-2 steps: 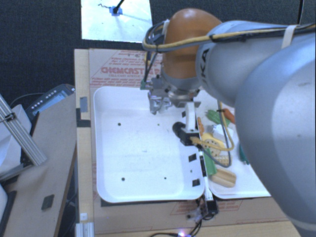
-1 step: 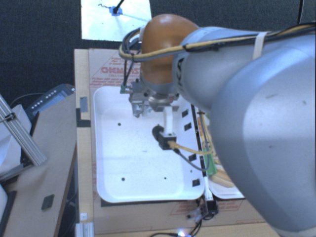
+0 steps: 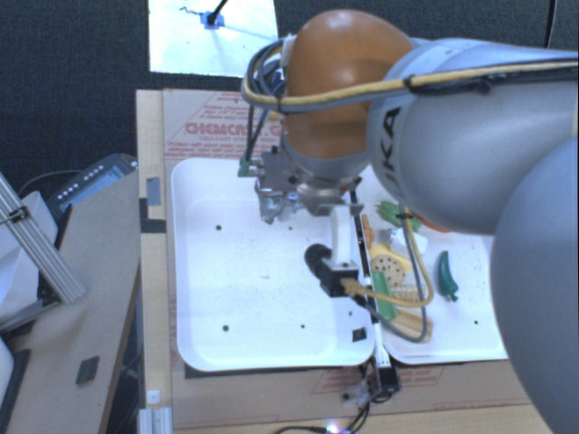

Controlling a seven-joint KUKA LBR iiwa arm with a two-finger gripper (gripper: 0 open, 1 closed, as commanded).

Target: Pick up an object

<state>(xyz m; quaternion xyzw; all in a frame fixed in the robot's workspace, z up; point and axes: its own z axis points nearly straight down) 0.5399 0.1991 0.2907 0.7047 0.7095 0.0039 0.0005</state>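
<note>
Dark fabric ground at the far side, with a white sheet [image 3: 213, 21] lying on it. Bench carries a cardboard sheet [image 3: 204, 127] with red lettering, and two white bins sit on it side by side.

Left bin [image 3: 235, 278]: a few dark specks on the floor, and one small black square [image 3: 359, 334] by its near right corner.

Right bin [image 3: 475, 337]: largely covered by the arm [image 3: 488, 125], which comes in from the right with the orange band [image 3: 339, 70] uppermost.

Gripper [image 3: 273, 204] hangs over the far part of the left bin, right of its middle. Spread or pressed together: cannot tell, as the wrist body blocks the view from above.

Objects to pick lie in the left strip of the right bin, beside the divide:
- tan perforated disc [image 3: 389, 265]
- light green piece [image 3: 391, 212], just beyond the disc toward the far side
- tan loop [image 3: 413, 322], on the near side of the disc
- dark green curved piece [image 3: 446, 277], right of the disc and apart from it

All four lie right of the gripper, and none touches it.

Left of the bins stands a wooden side table [image 3: 90, 278], with a grey device [image 3: 99, 177] at its far end.
</note>
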